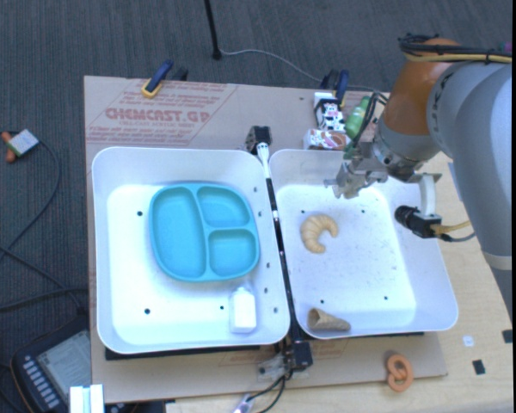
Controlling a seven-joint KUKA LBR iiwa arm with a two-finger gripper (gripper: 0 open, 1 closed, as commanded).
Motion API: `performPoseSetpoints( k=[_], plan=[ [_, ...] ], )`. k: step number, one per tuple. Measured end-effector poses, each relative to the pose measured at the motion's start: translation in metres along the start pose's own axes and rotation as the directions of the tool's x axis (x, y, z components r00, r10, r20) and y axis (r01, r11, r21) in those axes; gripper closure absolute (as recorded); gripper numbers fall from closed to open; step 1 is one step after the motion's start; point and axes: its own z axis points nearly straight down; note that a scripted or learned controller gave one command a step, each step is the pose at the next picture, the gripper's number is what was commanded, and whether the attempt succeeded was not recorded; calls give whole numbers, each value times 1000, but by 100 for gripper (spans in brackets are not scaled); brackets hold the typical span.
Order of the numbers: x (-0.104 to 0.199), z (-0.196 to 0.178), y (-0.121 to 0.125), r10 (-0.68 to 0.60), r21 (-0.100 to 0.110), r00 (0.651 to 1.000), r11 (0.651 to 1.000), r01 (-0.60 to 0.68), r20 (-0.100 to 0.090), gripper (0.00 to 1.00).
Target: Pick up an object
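Note:
A tan croissant lies in the right bin, left of its middle. A small brown cone-shaped piece rests against that bin's front rim. In the left bin sit a blue three-part plate and a small white bottle near the front right corner. My gripper hangs over the back edge of the right bin, above and to the right of the croissant, with nothing seen between its fingers.
An orange ring lies on the cardboard in front of the right bin. A black clamp and a printed packet stand behind the bins. A blue clip sits at the board's back left. Cables run along the floor.

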Motion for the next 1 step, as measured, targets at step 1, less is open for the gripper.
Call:
performPoseSetpoints(
  k=[1],
  plan=[
    [-3,-6,-36,0,0,1000,1000,0,1,100]
  ],
)
